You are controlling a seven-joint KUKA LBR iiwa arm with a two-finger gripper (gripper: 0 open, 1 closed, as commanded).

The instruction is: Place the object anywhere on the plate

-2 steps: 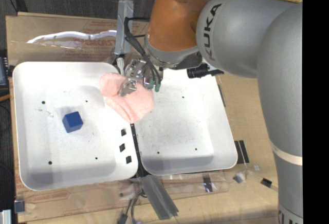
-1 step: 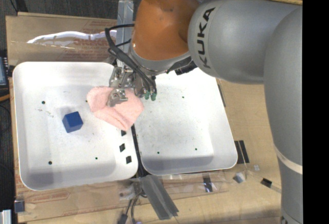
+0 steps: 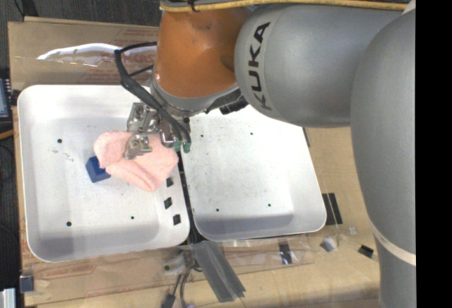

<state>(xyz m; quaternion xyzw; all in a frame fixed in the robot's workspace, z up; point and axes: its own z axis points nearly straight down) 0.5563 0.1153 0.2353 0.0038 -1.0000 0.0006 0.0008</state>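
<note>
- Pincer (image 3: 139, 143) sits low over the left bin, its metal fingers touching the top edge of the pink object; whether the fingers are spread or closed on it cannot be told from this angle.
- Left bin (image 3: 42, 229), white and shallow, takes up the left half of the worktop (image 3: 339, 179); a few dark specks mark its floor.
- Blue block (image 3: 97, 169) lies on the left bin's floor, touching the left edge of the pink object.
- Pink object (image 3: 145, 164), soft and crumpled like a cloth, rests near the middle-right of the left bin, close to the wall shared with the neighbouring bin. It lies on the bin floor, under and below the pincer.
- Right bin (image 3: 247, 186), white, sits just beside the left one; small dark flecks are scattered on its floor.
- Arm (image 3: 311, 59), grey with the orange band (image 3: 191, 45) above the wrist, reaches in from the right and covers the upper part of the right bin.
- Black tape pieces (image 3: 330, 206) lie on the cardboard-coloured worktop to the right of the right bin.
</note>
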